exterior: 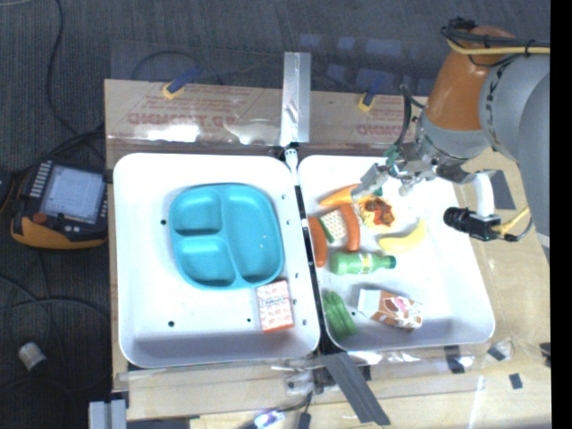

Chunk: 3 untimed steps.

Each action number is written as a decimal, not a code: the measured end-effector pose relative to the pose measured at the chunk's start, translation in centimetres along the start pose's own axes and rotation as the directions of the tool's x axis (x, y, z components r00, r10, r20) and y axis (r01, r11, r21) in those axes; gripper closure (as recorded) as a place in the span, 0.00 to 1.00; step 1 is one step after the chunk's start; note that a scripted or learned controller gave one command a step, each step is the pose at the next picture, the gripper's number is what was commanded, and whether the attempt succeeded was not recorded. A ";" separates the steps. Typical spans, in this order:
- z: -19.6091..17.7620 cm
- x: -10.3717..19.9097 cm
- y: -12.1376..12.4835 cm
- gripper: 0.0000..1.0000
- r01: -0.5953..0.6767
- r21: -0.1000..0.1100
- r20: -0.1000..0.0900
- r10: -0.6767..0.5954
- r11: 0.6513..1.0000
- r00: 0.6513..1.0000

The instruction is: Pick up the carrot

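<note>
Pincer fingers apart, holding nothing | carrot lies just left of it, slightly nearer me | long axis runs left-right, tilted | I'd shift left.

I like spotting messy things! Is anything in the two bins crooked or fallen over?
Yes. In the right bin the green bottle lies on its side, and the small carton lies tipped over at a slant. In the left bin the little box sits askew beside the blue tray. Nothing looks spilled or broken.
</note>
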<state>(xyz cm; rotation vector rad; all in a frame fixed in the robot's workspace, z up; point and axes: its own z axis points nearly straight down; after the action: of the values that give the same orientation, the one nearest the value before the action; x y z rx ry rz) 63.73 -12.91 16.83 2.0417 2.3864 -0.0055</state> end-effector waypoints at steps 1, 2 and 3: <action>6.0 1.6 3.5 0.00 0.102 -0.020 0.009 -0.102 0.995 0.995; 4.8 1.5 3.5 1.00 0.103 -0.017 0.009 -0.103 0.995 0.995; 4.9 1.5 3.5 0.00 0.103 -0.017 0.009 -0.103 0.995 0.995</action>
<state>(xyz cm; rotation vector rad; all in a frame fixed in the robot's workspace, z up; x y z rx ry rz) 66.95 -10.91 11.95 1.9056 2.4752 0.0071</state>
